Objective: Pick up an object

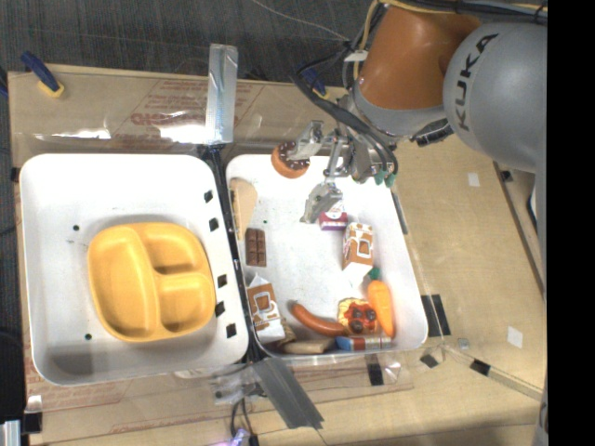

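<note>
While the grey arm point(483, 82) reaches in from the right, its pincer point(321, 203) hangs over the upper part of the right bin point(409, 277), fingers pointing down and toward the bin floor. Whether the pincer is released or clenched cannot be told from this angle; nothing is seen between its fingers.

Just below and right of the pincer lies a small pink packet point(333, 219), with a gingerbread-house toy point(358, 245) close beside it. A doughnut point(290, 160) sits at the bin's top edge. Along the left wall rest a tan wedge point(243, 198), a chocolate bar point(256, 246) and a second house toy point(263, 307). At the lower end are a sausage point(314, 320), a carrot point(381, 307) and a red-and-yellow toy point(356, 315), crowded together.

The left bin point(37, 249) holds a yellow tray point(149, 279) with compartments. Both bins stand side by side on a desk point(474, 277) covered in cardboard, with a strip of silver tape point(221, 91) above the seam between them.
</note>
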You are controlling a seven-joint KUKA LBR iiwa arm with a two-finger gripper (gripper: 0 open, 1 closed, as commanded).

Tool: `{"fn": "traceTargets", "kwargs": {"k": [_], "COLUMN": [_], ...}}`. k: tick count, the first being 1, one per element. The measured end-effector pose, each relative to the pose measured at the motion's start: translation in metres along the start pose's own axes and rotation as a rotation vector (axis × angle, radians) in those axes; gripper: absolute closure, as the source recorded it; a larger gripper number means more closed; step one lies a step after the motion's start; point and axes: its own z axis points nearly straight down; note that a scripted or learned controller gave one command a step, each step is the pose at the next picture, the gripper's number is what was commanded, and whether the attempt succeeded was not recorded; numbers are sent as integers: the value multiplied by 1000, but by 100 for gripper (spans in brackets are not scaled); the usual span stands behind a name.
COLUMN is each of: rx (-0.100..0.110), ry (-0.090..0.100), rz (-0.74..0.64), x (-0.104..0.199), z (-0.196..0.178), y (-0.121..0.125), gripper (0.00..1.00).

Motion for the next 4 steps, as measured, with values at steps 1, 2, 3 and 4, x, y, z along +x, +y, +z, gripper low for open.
{"fn": "traceTargets", "kwargs": {"k": [1,2,3,4], "rx": [-2,1,0,-8], "ry": [6,-10,-25,-3], "rz": [184,202,344,488], "x": [7,40,78,111], "z": [105,139,143,151], "y": [-53,-114,-110,-105], "gripper": [0,0,0,0]}}
